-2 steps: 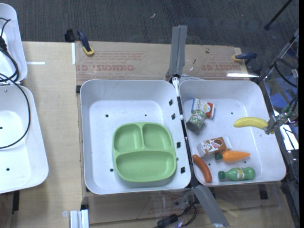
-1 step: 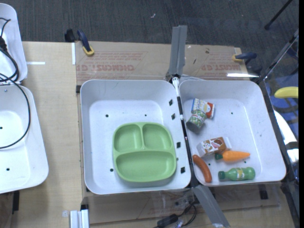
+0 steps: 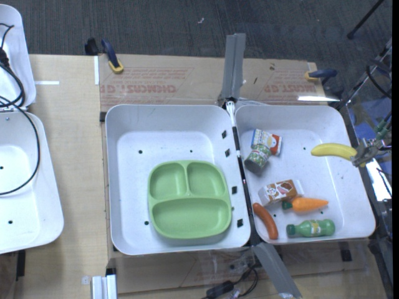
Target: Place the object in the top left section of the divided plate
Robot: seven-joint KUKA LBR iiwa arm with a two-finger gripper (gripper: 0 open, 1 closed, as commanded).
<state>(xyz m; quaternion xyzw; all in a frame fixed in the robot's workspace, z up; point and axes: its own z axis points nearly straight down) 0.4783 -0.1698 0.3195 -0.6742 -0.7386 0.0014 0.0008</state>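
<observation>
A light green divided plate (image 3: 189, 217) lies flat in the left bin (image 3: 124, 167), with two small sections at the back and one wide section in front. Its top left section (image 3: 168, 180) holds nothing. The right bin (image 3: 349, 223) holds the loose objects: a yellow banana (image 3: 333, 149) near the right wall, a small white carton (image 3: 267, 141), a dark can (image 3: 256, 159), a brown and white box (image 3: 277, 192), an orange carrot (image 3: 308, 204), a red sausage (image 3: 266, 221) and a green bottle (image 3: 310, 228).
A grey post (image 3: 234, 67) rises behind the wall shared by the two bins. Blue and yellow clamps (image 3: 111, 56) grip the board's back edge. A white tub with black cable (image 3: 19, 179) stands at far left. Metal fittings (image 3: 368, 153) touch the right bin's right rim.
</observation>
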